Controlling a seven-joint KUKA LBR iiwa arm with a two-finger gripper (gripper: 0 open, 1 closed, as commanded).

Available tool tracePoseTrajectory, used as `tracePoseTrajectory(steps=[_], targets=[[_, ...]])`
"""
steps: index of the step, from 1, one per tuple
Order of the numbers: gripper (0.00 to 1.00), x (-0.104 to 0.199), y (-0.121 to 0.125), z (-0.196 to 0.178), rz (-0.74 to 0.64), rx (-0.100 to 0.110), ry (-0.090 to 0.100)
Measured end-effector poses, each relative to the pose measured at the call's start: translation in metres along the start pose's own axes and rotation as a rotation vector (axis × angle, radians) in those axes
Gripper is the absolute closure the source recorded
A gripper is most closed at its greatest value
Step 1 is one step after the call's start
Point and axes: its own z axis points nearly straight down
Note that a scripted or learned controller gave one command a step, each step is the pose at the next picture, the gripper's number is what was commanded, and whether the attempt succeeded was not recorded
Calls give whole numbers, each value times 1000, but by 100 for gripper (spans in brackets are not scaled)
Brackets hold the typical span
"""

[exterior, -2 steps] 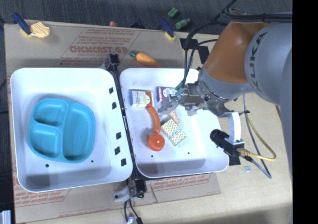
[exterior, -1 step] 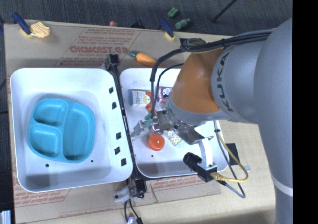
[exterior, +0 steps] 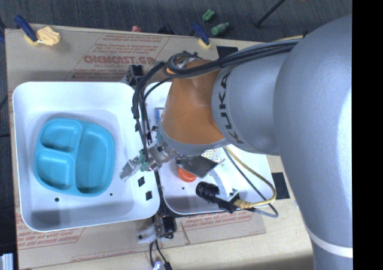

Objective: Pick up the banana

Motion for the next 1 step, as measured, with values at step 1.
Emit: tracePoseTrajectory(steps=[1], targets=[[0, 62, 34, -24, -20, -2, -2]])
